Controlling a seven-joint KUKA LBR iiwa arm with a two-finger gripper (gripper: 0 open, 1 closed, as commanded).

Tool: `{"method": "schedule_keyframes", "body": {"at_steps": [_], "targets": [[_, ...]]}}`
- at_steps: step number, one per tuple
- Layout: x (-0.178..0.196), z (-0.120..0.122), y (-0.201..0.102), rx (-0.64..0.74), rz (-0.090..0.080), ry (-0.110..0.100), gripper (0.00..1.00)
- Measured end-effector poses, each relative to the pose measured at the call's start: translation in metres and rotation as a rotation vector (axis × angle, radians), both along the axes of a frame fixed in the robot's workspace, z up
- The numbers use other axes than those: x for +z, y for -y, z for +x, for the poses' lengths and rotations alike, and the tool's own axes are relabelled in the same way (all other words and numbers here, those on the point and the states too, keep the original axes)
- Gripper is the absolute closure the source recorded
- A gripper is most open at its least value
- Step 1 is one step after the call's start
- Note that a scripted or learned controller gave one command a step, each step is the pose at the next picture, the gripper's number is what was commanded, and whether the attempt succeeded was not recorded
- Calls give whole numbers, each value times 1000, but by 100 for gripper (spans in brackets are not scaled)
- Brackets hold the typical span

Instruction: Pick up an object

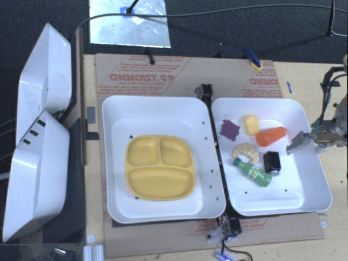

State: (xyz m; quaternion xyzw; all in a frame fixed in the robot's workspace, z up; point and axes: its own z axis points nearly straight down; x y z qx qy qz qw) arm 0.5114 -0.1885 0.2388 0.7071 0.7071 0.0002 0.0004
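The right bin (293, 200) holds several small objects. A purple piece (230, 129) and a yellow piece (251, 124) lie toward the back. An orange carrot (271, 136) lies to their right. Below them are a tan croissant (246, 152), a black block (272, 162) and a green bottle (253, 173) on its side. My gripper (304, 140) hangs over the bin's right side, just right of the carrot and apart from it, with nothing seen in it.
The left bin (117, 200) holds a yellow divided plate (160, 166). A black divider (217, 151) runs between the two bins. Two white bins (38, 145) are stacked off the bench at the left. A blue and yellow clip (253, 60) sits on the cardboard behind.
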Motion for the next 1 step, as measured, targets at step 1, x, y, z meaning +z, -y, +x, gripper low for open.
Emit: {"method": "schedule_keyframes", "body": {"at_steps": [1], "targets": [[-61, 4, -4, 0, 2, -5, 0]]}}
